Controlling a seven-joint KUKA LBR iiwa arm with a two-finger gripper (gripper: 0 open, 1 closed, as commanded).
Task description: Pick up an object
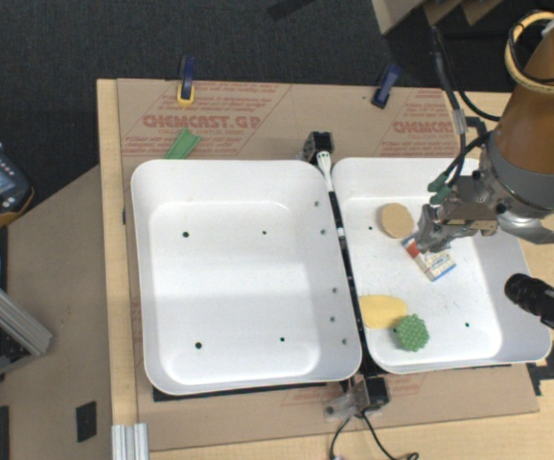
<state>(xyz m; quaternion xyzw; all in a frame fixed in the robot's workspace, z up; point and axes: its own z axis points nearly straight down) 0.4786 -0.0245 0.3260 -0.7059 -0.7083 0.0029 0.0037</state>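
Claw [430, 241] position is low in the right bin [478, 338], directly over a small red-and-blue packet [432, 260] lying slantwise beside a tan disc [396, 220]; grip state cannot be determined; yellow piece [382, 310] and green ball [411, 333] lie nearer the front.

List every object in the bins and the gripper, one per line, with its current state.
Round tan disc: lying flat in the right bin, near the gripper.
Small red, white and blue packet: lying tilted, directly under the gripper.
Yellow lemon-shaped piece: resting, touching the green bumpy ball.
Gripper: lowered over the packet.
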